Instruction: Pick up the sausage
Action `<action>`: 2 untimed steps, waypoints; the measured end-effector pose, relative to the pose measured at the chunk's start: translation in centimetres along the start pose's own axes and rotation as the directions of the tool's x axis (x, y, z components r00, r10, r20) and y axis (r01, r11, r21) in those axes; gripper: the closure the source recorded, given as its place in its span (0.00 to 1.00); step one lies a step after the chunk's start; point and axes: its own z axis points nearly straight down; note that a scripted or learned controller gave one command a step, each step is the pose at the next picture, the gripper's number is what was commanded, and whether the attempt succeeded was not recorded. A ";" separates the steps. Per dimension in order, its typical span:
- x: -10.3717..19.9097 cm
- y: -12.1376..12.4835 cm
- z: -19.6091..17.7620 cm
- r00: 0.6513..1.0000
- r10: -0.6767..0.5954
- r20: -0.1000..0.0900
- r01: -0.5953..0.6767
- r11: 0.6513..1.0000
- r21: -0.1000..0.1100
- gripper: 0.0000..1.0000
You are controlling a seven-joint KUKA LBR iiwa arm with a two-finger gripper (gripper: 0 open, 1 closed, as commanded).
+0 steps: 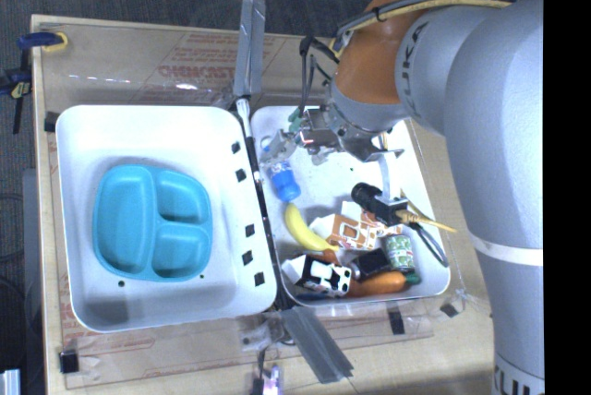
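Nothing is held yet by the gripper [309, 137], whose finger state cannot be told, and the sausage [380, 284] is left lying well below it.

Just below the tool [319, 137] lies a small blue bottle [282, 180] with a clear top. Further below it, a yellow banana [306, 230] rests beside a patterned orange-and-white packet [355, 231]. A green can [400, 250] and a black-and-white checked item [325, 274] sit lower still, near the front wall of the right bin [425, 190]. Well to the tool's left, the left bin [83, 130] holds a light-blue divided tray [152, 221]. Both bins stand on the tabletop [120, 61].
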 end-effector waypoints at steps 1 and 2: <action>-5.4 5.8 6.7 0.984 -0.177 0.000 0.177 0.984 0.000 0.00; -8.5 5.9 9.3 0.988 -0.156 0.002 0.156 0.988 -0.001 0.00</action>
